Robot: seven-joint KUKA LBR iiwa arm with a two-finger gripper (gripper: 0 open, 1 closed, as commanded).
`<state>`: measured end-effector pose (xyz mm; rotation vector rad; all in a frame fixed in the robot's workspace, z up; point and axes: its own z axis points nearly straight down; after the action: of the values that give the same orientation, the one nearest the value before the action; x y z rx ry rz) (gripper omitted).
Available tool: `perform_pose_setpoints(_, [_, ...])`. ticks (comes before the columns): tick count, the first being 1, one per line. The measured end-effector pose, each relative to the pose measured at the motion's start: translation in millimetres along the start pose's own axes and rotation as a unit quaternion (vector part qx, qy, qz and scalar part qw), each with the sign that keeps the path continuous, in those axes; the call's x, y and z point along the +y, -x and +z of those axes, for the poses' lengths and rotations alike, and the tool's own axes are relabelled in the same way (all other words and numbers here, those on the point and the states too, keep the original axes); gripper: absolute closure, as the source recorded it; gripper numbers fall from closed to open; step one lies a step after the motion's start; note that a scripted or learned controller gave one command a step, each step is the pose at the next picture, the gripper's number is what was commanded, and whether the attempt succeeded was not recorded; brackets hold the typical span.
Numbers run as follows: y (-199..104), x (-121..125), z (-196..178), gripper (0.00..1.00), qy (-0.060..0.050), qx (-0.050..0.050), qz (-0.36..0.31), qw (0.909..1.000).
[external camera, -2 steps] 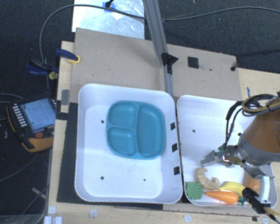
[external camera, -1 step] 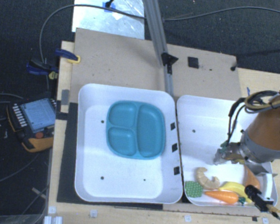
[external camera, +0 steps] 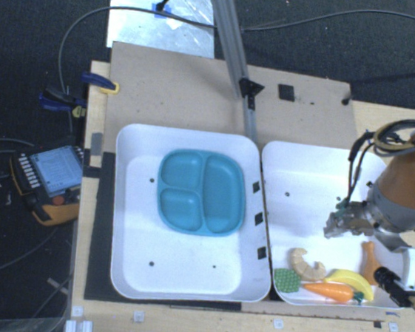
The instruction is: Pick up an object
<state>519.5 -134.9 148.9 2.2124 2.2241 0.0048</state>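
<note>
Target the carrot (external camera: 329,291): likely light, rigid, smooth plastic; grip it mid-body, across its width. You cannot tell the end effector (external camera: 342,223) opening.

Tan bench (external camera: 202,86) bears two white bins side by side: left bin (external camera: 125,264), right bin (external camera: 296,172).
</note>
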Motion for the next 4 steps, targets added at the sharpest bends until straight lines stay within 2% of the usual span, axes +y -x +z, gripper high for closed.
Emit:
perform_pose_setpoints(1, [3.0,12.2,-55.4,1.0,0.001,-0.001,0.0,1.0])
perform_pose_setpoints(2, [3.3,14.3,-104.6,1.0,0.001,0.0,0.0,1.0])
perform_pose_setpoints(4, [-108.8,10.6,-109.7,1.0,-0.002,0.002,-0.003,1.0])
